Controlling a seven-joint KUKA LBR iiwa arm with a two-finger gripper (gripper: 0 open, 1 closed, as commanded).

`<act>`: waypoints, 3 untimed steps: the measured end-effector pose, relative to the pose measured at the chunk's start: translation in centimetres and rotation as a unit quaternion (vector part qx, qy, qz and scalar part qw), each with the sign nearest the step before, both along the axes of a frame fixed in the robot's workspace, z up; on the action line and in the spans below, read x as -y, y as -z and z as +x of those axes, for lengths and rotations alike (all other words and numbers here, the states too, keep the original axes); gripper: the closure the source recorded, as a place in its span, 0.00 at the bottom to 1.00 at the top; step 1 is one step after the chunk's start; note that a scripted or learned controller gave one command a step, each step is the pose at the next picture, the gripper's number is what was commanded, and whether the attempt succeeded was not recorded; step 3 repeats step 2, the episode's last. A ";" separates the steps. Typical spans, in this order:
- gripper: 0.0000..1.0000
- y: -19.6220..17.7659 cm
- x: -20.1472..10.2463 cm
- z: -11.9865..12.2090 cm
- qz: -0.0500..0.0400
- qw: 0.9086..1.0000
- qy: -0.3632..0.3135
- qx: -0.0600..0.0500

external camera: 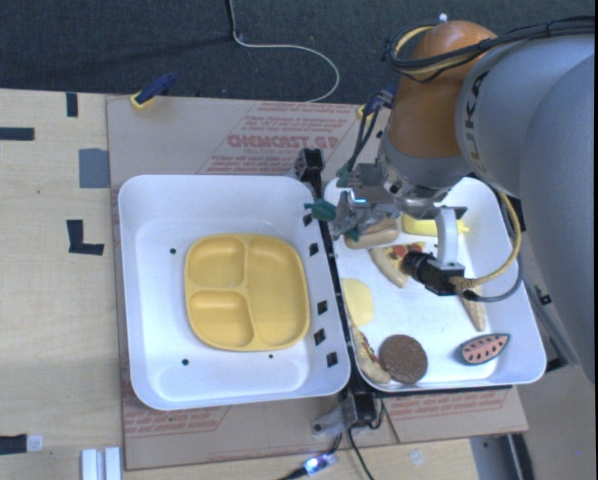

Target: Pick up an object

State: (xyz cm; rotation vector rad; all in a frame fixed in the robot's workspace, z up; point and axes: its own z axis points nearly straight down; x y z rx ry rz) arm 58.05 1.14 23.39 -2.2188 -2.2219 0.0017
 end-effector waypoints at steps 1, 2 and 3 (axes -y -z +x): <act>1.00 1.9 -0.4 -0.5 -0.001 1.000 0.000 -0.001; 1.00 0.0 -0.2 0.1 0.000 1.000 0.000 0.001; 1.00 0.0 -0.2 0.1 0.000 1.000 0.000 0.001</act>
